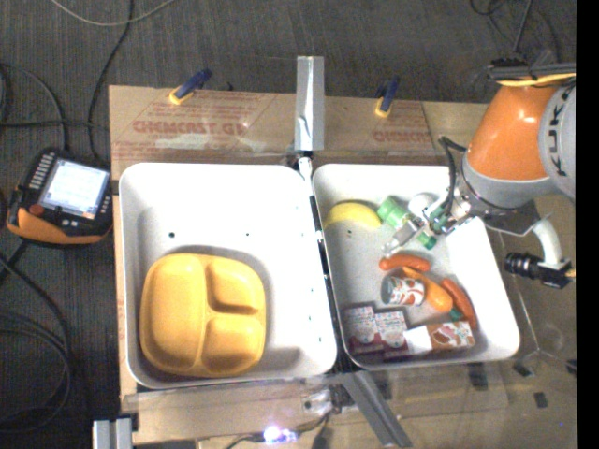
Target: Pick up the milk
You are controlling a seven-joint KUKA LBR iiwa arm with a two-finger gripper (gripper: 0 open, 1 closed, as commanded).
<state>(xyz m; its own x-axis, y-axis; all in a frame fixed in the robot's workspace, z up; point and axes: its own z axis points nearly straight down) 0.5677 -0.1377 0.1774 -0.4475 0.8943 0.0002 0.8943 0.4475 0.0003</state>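
Gripper over right bin, jaws' state unclear. Milk sits packed w/ cartons; risk: grabs green bottle instead.

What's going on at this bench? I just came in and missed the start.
A grey and orange robot arm reaches into the right white bin, its gripper over the green item at the back. The small milk cartons lie untouched at the front edge. The left white bin holds a yellow divided tray.
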